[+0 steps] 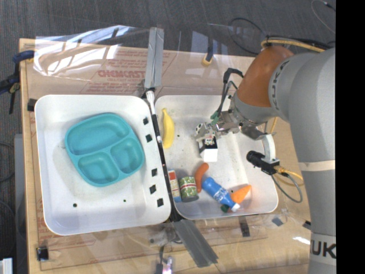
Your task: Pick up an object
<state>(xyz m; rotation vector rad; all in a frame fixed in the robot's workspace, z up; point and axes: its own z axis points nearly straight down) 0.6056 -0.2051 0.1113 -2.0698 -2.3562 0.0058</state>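
The gripper [207,137] hangs over the middle of the right bin [259,205], its fingers pinching a small black-and-white block [209,149]. A banana [167,128] lies to its left; a blue bottle [217,191] lies nearer.

The arm [296,84] runs off the right edge and the bottom edge, so its base is out of sight; lettering on its lower part is cut to 2 characters. The gripper [208,137] is a small dark and white cluster over the right bin [259,207], too cluttered to tell whether anything sits between its parts. The small can [189,188] carries a label too small to read. The blue bottle [217,190] partly covers 1 orange piece [201,170], and its far end is hidden under another orange piece [242,194]. Glare on the clear sheet [85,53] washes out part of the red print beneath it.
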